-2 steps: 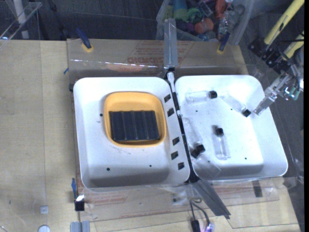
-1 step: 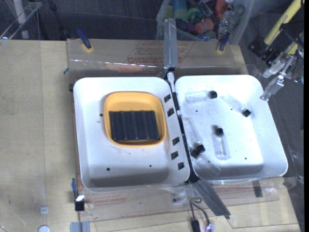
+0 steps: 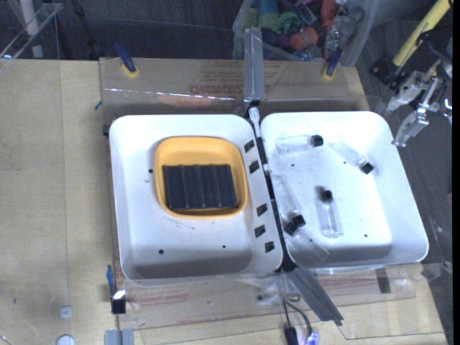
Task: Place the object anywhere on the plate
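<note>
My gripper [image 3: 411,124] hangs beyond the right bin's [image 3: 402,214] far corner, fingers apart and holding nothing; four clear vials [image 3: 328,210] lie there, the yellow plate [image 3: 167,157] left.

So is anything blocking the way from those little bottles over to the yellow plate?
Only the divider where the two bins meet. The bottles lie right of it, the plate left, so they must go over it.
</note>
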Tool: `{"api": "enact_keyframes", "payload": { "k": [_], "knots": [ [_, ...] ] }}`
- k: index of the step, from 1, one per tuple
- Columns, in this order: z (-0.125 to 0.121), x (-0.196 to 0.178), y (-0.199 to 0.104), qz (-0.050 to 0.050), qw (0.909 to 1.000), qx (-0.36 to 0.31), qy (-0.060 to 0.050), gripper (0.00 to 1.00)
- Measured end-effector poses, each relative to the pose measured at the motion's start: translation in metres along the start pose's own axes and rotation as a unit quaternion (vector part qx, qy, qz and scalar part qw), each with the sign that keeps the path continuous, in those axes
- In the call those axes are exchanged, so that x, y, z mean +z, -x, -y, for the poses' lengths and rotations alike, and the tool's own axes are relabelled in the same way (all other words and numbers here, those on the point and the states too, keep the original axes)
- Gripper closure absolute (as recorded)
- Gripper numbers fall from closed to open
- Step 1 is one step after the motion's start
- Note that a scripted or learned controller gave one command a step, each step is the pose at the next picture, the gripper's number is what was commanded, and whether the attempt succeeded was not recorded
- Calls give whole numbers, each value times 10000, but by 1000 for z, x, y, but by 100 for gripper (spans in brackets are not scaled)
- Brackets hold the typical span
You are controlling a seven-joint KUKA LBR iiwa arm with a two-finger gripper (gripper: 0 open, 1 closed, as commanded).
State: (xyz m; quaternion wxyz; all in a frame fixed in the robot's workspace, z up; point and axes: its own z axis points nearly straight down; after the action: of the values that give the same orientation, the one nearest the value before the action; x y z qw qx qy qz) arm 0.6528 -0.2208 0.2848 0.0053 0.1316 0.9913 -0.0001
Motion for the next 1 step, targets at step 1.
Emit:
{"api": "enact_keyframes", "payload": {
  "k": [1],
  "knots": [
    [1,25,0,-34,9909,-1343,12,0]
  ]
}}
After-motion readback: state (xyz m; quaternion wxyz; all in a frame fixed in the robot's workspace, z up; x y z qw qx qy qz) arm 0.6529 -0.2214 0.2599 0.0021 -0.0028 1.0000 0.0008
